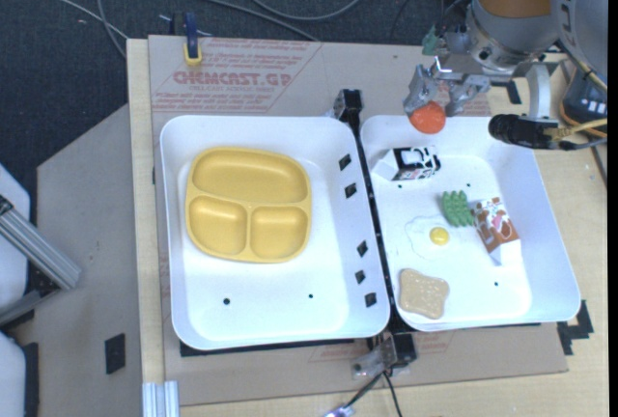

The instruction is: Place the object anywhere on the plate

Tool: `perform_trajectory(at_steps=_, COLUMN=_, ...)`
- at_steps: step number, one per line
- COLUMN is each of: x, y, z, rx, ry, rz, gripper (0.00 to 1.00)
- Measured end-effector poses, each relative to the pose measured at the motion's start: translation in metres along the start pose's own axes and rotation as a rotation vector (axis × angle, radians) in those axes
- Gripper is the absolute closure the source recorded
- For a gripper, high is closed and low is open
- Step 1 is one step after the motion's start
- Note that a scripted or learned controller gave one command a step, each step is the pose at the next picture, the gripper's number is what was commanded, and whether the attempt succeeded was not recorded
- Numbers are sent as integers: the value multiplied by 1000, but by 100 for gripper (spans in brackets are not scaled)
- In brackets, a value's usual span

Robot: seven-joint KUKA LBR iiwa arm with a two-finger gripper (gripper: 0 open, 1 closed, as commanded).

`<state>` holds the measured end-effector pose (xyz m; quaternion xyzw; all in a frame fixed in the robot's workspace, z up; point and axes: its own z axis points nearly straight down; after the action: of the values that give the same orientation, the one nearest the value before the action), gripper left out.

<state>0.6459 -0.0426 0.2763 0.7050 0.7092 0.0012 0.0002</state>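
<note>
We see the gripper above the far edge of the right bin, its fingers clamped on a small orange-red ball that hangs just below them. We judge the ball to be a toy fruit, perhaps a tomato: light, rigid or slightly yielding, smooth-skinned and therefore liable to slip or roll. Hold is best taken across its widest girth, with the pads on opposite sides; the present grip appears to sit on the upper half, which we consider marginal. The ball is near round, so we find no clear long axis and no distinct pointing direction; any stem end is hidden by the fingers. The yellow plate lies in the left bin, well apart from the ball, with three compartments. We expect the ball to roll on release, so a compartment floor suits better than a ridge.
</note>
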Motion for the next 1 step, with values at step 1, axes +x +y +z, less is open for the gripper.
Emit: perform_trajectory(at_steps=1, x=56, y=-3, z=3, rx=4, ry=1, rz=0, gripper=100)
